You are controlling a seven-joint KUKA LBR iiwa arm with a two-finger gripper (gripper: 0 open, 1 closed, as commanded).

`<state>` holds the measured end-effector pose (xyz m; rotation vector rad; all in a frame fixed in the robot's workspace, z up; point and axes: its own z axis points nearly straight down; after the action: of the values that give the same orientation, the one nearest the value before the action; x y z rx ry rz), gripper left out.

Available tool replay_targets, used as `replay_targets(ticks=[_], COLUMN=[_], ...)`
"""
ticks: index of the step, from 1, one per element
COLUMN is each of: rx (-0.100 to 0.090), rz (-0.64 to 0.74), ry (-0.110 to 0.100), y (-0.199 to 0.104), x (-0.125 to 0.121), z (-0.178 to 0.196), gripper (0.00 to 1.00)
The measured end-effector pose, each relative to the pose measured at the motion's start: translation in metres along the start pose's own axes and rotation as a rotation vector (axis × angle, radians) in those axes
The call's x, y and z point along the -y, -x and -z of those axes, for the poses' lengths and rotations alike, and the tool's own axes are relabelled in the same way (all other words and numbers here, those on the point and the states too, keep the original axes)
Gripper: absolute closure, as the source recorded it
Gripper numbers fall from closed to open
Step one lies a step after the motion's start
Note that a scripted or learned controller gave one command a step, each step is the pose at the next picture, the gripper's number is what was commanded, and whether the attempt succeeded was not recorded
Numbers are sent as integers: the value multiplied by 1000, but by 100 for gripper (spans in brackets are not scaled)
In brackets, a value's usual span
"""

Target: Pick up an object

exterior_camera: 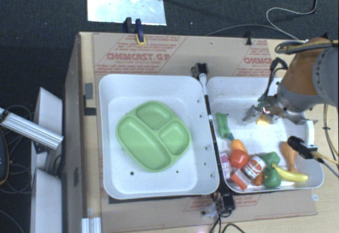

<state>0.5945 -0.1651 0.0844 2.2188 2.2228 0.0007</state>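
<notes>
- The arm (307,75) reaches in from the right over the far side of the right bin (233,89). The orange band sits above the wrist, and the wrist is bent down and leftward into the bin.
- The gripper (259,115) sits low over the middle of this bin, above bare white floor and apart from the walls. Whether it is wide or narrow cannot be told.
- A yellow piece (263,119) lies right at the gripper's tip. Whether it is touched or merely lies beneath cannot be told, so no hold is recorded.
- The yellow piece is small, bright and rounded, and the gripper partly hides it. Its kind cannot be told.
- The other toys crowd the near side of the right bin, apart from the gripper.
- A green stick (224,126) lies along the left wall and is the toy closest to the gripper.
- Below it, packed together, are a carrot (238,145), a tomato (238,159), a red-and-white can (255,166) and a green pepper (271,176).
- A banana (290,175) lies along the near wall at the right, with a brown drumstick (288,155) just above it.
- The left bin (122,89) holds a green plate (153,134) with three compartments, lying flat in its middle.
- Both bins rest on cardboard (159,49) with red print.
</notes>
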Motion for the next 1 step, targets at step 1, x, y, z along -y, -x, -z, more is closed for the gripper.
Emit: replay_targets(ticks=[1], rx=[2], rz=[1], ry=[2], y=[42], x=[-44], z=[1], gripper=[0])
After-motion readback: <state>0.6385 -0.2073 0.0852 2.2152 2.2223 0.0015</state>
